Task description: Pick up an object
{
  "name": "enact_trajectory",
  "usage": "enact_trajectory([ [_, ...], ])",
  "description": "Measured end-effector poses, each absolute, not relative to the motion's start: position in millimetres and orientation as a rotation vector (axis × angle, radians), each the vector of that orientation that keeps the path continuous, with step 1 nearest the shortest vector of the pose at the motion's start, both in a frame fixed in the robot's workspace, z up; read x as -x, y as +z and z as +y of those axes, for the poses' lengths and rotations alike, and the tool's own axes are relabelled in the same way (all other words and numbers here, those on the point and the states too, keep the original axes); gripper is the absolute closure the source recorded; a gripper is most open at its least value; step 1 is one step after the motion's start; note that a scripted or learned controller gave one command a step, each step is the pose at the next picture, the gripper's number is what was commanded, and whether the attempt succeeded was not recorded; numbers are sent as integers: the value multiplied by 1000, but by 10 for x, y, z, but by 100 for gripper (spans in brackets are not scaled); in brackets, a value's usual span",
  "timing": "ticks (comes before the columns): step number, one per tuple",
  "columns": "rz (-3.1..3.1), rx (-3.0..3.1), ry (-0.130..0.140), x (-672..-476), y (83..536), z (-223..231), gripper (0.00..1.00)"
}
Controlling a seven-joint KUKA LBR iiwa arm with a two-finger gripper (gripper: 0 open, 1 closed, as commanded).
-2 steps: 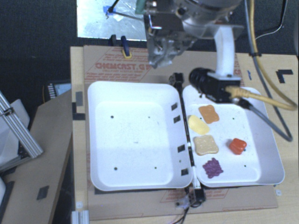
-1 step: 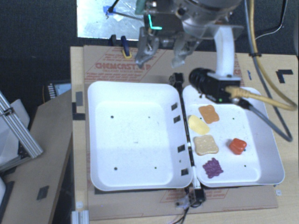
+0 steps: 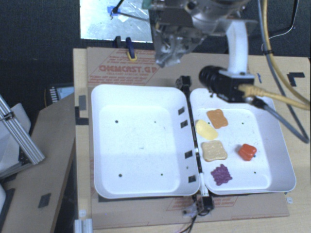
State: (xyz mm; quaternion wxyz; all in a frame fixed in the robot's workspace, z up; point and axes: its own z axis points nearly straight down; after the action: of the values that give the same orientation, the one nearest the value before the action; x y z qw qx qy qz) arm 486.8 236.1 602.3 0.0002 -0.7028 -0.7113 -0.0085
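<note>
Over the far edge of the bench, above the cardboard lettering: gripper (image 3: 167, 57), raised, blurred, well clear of both bins. Whether open or shut — cannot tell. Nothing visibly touching it.

Right bin (image 3: 277, 144): five small objects, all in its left and middle part. Orange waffle-like piece (image 3: 217, 118) farthest back. Pale yellow piece (image 3: 205, 129) just in front and left of it, close to the bin's left wall. Tan toast slice (image 3: 214, 151) next toward the camera, touching or nearly touching the yellow piece. Red pepper-like item (image 3: 247, 151) to the right of the toast, apart from it. Purple grape cluster (image 3: 221, 174) nearest the camera, just in front of the toast.

Left bin (image 3: 102, 130): white floor, a few dark dots.

Behind the right bin: black fitting (image 3: 221, 84) at the base of a white post (image 3: 237, 47), yellow cable (image 3: 277, 97) trailing right.
</note>
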Motion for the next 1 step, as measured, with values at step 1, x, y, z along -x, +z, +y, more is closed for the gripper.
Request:
enact_trajectory([
  [1, -2236, 2206, -30, -4868, 6135, 2364, 100],
])
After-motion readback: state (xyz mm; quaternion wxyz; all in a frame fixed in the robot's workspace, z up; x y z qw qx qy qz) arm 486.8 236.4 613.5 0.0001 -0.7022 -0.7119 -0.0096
